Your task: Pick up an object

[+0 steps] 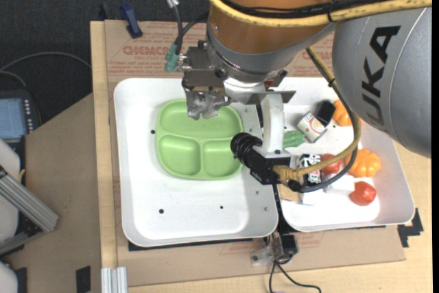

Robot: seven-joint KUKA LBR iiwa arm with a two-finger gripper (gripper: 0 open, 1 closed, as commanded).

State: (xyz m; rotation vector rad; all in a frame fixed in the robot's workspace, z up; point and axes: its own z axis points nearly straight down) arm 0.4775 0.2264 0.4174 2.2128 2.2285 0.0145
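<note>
A light green divided plate (199, 147) lies in the left white bin (185, 216), toward its far right. My gripper (204, 106) hangs over the plate's far rim, under the orange wrist band. The frame does not show anything held in it. The right bin (329, 217) holds small items: a white bottle with a red label (312, 124), an orange pepper (368, 161), a red tomato (363, 193), a green piece (293, 139) and a black-and-white die (309, 162). The arm covers the far part of the right bin.
A black cable fitting (251, 156) and a yellow hose (343, 154) from the arm hang over the wall between the two bins. A blue clip (130, 20) sits on the cardboard behind the left bin. White bin floor shows left of and in front of the plate.
</note>
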